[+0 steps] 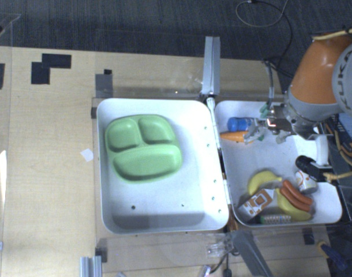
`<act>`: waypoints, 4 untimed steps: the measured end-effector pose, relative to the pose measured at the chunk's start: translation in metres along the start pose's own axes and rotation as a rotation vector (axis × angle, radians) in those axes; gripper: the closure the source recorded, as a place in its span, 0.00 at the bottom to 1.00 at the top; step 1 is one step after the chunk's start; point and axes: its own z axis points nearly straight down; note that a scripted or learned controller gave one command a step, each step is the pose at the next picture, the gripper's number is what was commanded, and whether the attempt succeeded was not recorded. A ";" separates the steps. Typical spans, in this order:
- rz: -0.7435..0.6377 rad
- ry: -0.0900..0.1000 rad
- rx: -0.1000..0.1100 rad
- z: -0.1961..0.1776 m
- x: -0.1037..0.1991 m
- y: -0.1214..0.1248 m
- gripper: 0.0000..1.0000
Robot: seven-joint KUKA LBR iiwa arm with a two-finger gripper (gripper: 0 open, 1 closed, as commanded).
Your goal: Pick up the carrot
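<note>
The carrot [233,136] lay in the right bin [332,212], upper-left corner, just below a blue can [240,123]. My hand [260,133] hung right beside the carrot's right end — couldn't tell if open or closed, or touching. Green divided tray [143,148] sat in the left bin [164,212]; bananas [268,183] etc. lower right.

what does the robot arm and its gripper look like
The arm is bulky and rounded, with a light grey shell and a wide orange band above the wrist. The gripper is small, made of grey metal, with thin pale fingers and a small lit spot on its body. Black and orange cables hang beside the arm near the right bin.
</note>
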 end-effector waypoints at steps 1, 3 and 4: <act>-0.001 0.000 0.001 0.090 -0.006 0.041 0.00; -0.106 -0.002 -0.006 -0.027 -0.057 0.062 0.00; -0.269 0.000 -0.002 0.076 -0.016 0.049 0.00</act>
